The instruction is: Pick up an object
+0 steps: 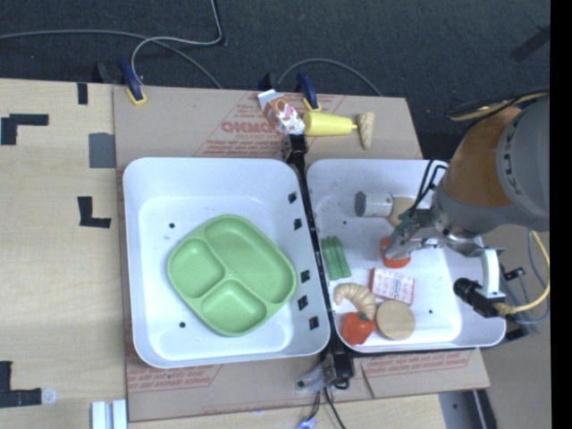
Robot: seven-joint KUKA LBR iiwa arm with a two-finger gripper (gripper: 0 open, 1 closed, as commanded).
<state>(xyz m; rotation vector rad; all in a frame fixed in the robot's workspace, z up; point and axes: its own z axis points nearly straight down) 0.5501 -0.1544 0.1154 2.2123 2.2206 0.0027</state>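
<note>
Two white bins on the desk. Left bin (143, 239): one green divided plate (231, 273). Right bin (447, 329), just right of the plate's bin: green strip (335, 258), croissant (351, 293), red tomato (357, 328), tan round disc (395, 319), red-white packet (392, 286), grey cylinder (373, 205), orange-red object (395, 252). Claw (407, 234) sits down over the orange-red object; can't tell its opening or whether it grips anything.

— What colours are showing near the gripper (407, 236)?
— An orange-red piece (394, 256) is glowing right under it, and a red-and-white patterned packet (392, 286) is lying just past that.
— Farther off?
— A tan disc (396, 320), a red tomato (357, 328) and a green strip (335, 258) are showing; a pale green plate (231, 274) is sitting in the far white bin (152, 181).
</note>
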